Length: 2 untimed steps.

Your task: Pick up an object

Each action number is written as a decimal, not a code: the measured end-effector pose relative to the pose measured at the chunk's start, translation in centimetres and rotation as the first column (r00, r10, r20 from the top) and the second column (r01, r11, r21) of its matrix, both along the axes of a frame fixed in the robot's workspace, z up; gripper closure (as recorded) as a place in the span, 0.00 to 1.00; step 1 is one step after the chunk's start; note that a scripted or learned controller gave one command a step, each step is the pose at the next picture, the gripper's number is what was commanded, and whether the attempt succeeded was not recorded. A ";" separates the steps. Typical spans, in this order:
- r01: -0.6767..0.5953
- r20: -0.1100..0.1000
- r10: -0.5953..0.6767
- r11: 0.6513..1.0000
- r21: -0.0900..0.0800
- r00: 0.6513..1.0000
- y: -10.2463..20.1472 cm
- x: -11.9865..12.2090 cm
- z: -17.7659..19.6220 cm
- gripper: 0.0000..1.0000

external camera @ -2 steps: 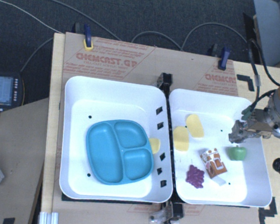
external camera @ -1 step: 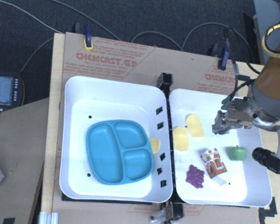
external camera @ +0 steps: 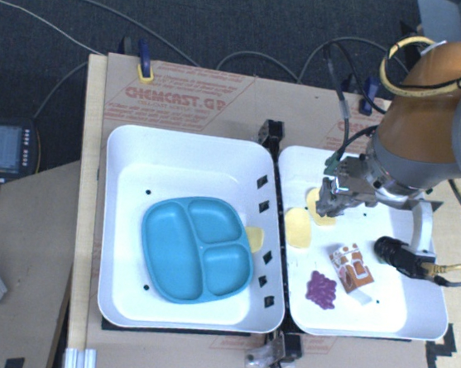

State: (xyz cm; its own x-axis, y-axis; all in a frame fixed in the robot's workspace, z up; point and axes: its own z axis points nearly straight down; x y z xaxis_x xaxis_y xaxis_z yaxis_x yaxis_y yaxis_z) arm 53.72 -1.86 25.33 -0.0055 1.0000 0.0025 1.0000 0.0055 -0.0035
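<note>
Arm (external camera: 426, 120) over rt bin (external camera: 413, 322).

The arm (external camera: 442, 88) is cut off by the right edge and hides the right bin's (external camera: 422, 323) far corner. A yellow piece (external camera: 253, 238) lies partly hidden behind the blue divided plate (external camera: 196, 248).

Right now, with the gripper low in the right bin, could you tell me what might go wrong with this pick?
1. The gripper hangs over a pale yellow piece near the divider; the piece could slide off.
2. A second yellow piece lies close by and could be nudged.
</note>
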 end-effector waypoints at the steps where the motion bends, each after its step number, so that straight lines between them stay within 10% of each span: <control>1: 0.000 0.000 0.000 1.000 -0.001 1.000 5.0 1.3 -1.7 1.00; 2: 0.000 0.001 0.000 1.000 -0.001 1.000 9.8 1.9 -2.8 1.00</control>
